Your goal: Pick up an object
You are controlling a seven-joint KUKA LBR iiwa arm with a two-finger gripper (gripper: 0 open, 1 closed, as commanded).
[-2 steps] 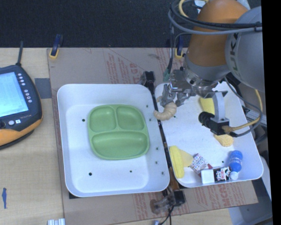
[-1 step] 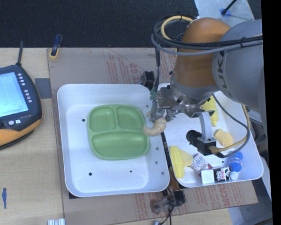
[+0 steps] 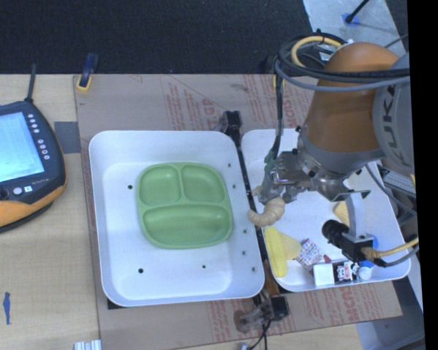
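Gripper point(image 3: 278, 188) above one croissant point(image 3: 268, 213) (tan), two bins point(image 3: 111, 213).

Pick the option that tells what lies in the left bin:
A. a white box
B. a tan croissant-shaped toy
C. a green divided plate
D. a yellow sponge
C: the green divided plate, with three compartments, lies flat in the middle of the left bin, while the small items sit in the right bin.
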